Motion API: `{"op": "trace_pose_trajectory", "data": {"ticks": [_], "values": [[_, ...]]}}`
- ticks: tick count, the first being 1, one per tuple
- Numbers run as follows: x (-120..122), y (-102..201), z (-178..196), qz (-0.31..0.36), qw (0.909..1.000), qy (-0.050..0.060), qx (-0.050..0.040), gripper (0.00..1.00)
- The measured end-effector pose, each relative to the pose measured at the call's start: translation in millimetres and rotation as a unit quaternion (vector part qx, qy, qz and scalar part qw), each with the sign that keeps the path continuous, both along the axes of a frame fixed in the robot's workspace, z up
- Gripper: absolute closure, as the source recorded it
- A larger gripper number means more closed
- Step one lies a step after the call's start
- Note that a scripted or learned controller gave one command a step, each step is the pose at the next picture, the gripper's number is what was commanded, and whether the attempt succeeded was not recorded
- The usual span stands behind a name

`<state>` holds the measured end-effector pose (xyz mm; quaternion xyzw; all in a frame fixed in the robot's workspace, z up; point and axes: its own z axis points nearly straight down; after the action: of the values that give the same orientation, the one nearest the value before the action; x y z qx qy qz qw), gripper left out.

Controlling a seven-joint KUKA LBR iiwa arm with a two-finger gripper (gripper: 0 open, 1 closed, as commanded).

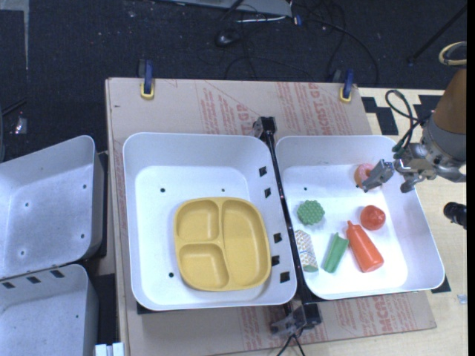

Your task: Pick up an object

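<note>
A: How much room does the gripper point(391, 176) have?
B: It hangs at the right bin's point(423, 221) far right edge, jaws apart, holding nothing, beside a pink object point(363, 172).
A: And below it?
B: Tomato point(372, 216), orange bottle point(364, 248), green ball point(311, 212), cucumber point(335, 252), printed packet point(305, 249), lettering unreadable. The left bin point(148, 191) holds a 3-compartment yellow tray point(221, 243).

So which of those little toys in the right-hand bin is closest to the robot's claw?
The small pink toy by the bin's far wall, right beside the gripper. The round red toy, orange bottle and green pieces lie nearer the camera.
</note>
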<state>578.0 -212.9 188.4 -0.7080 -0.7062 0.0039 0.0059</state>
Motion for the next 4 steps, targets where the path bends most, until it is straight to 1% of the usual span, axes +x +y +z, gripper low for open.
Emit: {"op": "trace_pose_trajectory", "data": {"ticks": [1,2,3,4], "values": [[3,1,9,0.002,1.0,-0.007,-0.0016,0.0],[-3,2,-52,0.001,1.0,-0.006,-0.0013,0.0],[-3,3,-99,0.001,1.0,-0.005,-0.0012,0.0],[-2,3,-86,0.001,1.0,-0.008,-0.0023,1.0]]}}
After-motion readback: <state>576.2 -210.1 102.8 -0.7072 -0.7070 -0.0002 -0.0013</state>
